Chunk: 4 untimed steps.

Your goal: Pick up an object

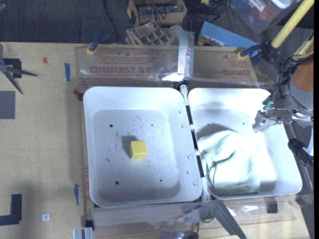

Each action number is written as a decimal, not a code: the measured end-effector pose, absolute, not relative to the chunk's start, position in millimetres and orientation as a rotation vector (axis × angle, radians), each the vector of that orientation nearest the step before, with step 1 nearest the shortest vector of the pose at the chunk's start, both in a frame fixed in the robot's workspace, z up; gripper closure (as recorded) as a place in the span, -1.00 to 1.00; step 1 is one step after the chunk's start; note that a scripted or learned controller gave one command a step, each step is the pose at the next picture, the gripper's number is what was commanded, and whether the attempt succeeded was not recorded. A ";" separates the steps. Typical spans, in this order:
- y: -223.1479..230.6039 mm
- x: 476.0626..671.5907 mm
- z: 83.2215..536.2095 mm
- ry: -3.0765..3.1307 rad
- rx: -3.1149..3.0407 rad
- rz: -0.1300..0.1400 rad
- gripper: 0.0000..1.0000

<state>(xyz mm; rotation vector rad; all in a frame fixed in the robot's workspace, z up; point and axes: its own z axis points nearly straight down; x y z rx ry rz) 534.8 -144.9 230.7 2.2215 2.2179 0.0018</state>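
Tool [263, 119] fingers indistinct, arm [305, 86] cropped.

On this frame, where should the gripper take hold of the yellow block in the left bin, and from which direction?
Probably from straight above, closing on two opposite flat sides of the yellow block. It sits alone on the floor of the left bin, well away from the walls, so both sides look free. The gripper is over the right bin, beside the white cloth.
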 end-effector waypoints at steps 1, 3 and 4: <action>-71.0 508.6 184.2 2.228 2.217 -0.001 1.00; -127.6 603.4 97.4 2.870 1.268 0.002 1.00; -163.1 628.6 120.7 2.637 1.693 0.002 1.00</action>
